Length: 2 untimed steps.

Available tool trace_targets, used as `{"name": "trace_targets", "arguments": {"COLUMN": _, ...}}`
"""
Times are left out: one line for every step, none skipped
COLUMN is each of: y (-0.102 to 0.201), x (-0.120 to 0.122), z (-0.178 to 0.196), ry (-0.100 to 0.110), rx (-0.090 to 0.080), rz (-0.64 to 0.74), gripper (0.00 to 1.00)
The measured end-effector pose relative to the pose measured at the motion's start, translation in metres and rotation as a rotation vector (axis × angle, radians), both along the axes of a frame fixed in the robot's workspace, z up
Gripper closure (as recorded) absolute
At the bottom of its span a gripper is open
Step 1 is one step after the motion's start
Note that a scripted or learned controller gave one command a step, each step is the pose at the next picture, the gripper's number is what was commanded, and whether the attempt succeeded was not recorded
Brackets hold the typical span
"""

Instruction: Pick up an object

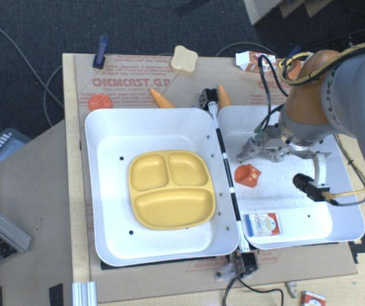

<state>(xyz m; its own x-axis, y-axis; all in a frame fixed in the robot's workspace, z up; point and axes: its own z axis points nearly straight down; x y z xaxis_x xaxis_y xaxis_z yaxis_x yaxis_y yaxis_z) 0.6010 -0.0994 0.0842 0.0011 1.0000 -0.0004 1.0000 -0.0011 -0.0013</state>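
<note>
My gripper (258,146) hangs right of centre, jaw state unclear, just above the red block (247,175); next I descend onto it.

Small orange-red block (247,175), tilted, right bin's (309,231) left side

Arm (354,88) runs off the right edge and covers the right bin's (297,234) far corner. Hand's (268,146) finger state: you can't tell. Carton (262,224) print unreadable.
</note>
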Motion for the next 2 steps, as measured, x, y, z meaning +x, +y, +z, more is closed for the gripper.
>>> {"name": "trace_targets", "arguments": {"y": 0.030, "x": 0.037, "z": 0.102, "ry": -0.005, "rx": 0.000, "rz": 0.002, "gripper": 0.00}}
{"name": "trace_targets", "arguments": {"y": 0.038, "x": -0.030, "z": 0.100, "ry": 0.000, "rx": 0.001, "rz": 0.000, "gripper": 0.00}}
